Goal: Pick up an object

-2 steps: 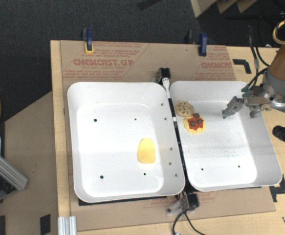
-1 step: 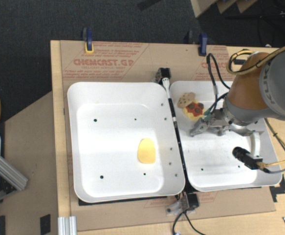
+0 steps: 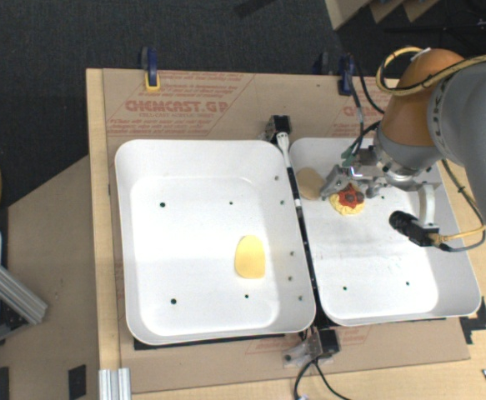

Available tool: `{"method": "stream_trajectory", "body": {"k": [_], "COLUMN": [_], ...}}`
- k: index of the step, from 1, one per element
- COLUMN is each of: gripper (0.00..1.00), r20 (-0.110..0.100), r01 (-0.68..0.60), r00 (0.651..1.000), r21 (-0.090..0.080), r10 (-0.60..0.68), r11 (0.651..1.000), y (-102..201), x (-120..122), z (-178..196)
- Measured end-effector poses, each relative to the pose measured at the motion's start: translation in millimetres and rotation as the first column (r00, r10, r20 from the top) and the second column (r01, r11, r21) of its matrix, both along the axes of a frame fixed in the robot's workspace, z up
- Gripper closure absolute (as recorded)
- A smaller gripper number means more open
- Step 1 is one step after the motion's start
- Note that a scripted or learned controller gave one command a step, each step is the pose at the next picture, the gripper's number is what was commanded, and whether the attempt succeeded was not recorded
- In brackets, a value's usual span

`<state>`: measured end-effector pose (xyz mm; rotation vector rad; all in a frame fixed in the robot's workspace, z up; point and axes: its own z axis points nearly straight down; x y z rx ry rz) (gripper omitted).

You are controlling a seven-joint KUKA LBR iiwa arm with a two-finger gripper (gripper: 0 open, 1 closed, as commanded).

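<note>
Gripper (image 3: 348,192) low over the right bin's (image 3: 393,294) far end, directly above a small yellow-and-red lump (image 3: 348,202), likely lined up to take it; whether anything is clamped cannot be told from this angle. Lump looks soft and rounded, lying just beside a flat tan disc (image 3: 309,183) near the bin's left wall. Left bin (image 3: 184,307), smooth white plastic with rounded corners, carries a pale yellow oval (image 3: 250,257), well apart from the arm.
</note>
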<state>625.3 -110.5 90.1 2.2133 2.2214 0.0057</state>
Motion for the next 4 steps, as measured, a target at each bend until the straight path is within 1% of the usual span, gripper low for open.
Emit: {"method": "stream_trajectory", "body": {"k": [1,2,3,4], "gripper": [0.00,0.00,1.00,1.00], "r20": [-0.001,-0.012,-0.004,0.009], "r01": [0.001,0.006,0.004,-0.005], "r00": [1.000,1.000,1.000,1.000], "r21": [0.000,0.003,0.000,0.003], "r10": [-0.001,-0.006,-0.004,0.005], "r11": [1.000,1.000,1.000,1.000], "y": [6.4,-4.3,-4.2,62.4], "x": [39.0,-9.1,-5.8,44.0], "z": [-4.9,-5.5,6.5,102.1]}}
